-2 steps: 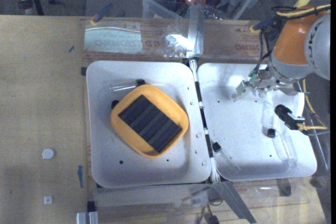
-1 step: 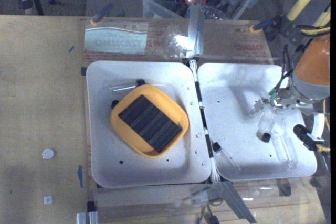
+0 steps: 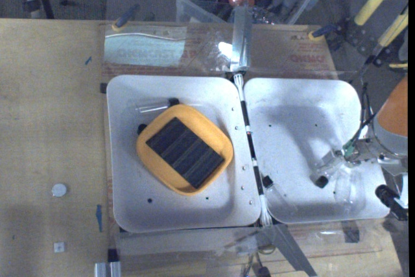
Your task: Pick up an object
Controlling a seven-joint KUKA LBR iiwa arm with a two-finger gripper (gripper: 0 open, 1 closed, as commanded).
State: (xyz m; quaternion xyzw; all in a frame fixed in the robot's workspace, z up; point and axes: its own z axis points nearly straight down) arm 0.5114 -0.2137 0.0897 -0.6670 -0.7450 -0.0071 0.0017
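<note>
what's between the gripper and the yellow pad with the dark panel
In the camera view, the gripper hangs over the right bin; the yellow pad lies in the left bin. Between them: bare bin floor and the bins' adjoining rims.

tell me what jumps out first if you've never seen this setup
The yellow pad with a dark ribbed panel grabs the eye first, lying tilted in the left bin. Next comes the gripper, low over the right bin near its right side, with the arm's orange band at the view's right edge.
</note>
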